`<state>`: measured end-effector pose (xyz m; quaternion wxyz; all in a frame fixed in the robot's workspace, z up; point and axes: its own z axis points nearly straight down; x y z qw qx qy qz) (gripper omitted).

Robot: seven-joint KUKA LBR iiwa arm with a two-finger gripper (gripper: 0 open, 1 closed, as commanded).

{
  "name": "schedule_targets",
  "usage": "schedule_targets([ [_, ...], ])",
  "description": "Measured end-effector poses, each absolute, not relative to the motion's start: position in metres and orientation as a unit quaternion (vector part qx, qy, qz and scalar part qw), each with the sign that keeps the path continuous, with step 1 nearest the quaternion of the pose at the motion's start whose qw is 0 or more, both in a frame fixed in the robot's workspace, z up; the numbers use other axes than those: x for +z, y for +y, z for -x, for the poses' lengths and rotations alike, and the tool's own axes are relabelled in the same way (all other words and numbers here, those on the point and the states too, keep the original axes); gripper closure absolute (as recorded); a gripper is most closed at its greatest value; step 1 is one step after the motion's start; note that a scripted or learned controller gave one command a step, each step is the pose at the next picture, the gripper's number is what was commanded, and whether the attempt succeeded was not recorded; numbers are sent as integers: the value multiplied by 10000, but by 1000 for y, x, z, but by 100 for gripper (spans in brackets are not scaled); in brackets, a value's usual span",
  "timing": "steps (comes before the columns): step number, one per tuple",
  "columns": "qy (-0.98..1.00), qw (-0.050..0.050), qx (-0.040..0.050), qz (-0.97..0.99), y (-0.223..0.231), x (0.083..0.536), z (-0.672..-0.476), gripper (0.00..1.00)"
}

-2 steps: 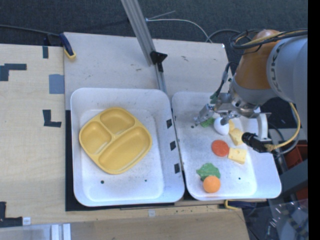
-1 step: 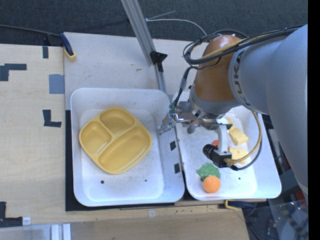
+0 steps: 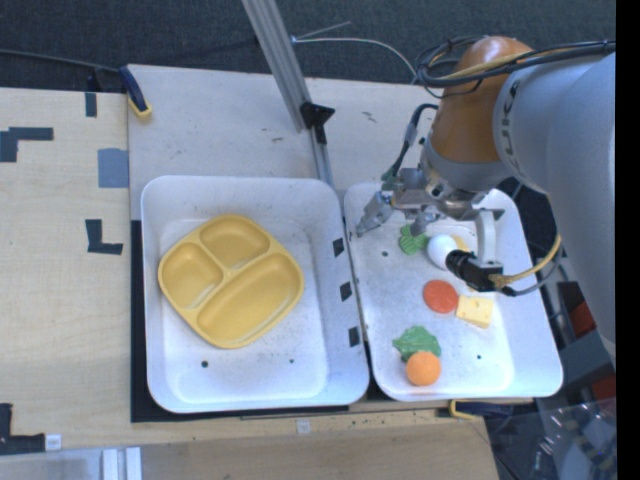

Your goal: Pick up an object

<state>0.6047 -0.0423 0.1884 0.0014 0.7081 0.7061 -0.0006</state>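
Pale wooden bench [image 3: 60, 268] bears two white bins [image 3: 160, 368]; whether the tool [image 3: 425, 230] grips is unclear.

Tan bench [image 3: 60, 268] w/ tape marks; dark carpet floor [image 3: 120, 13] behind.

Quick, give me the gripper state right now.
Gripper: low over the right bin, above the green piece and white egg; open, shut or holding cannot be told.
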Motion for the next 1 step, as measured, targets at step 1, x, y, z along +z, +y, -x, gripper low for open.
schedule_targets([
  [1,7075,15,6,-7067,-71,188,-669,0],
])
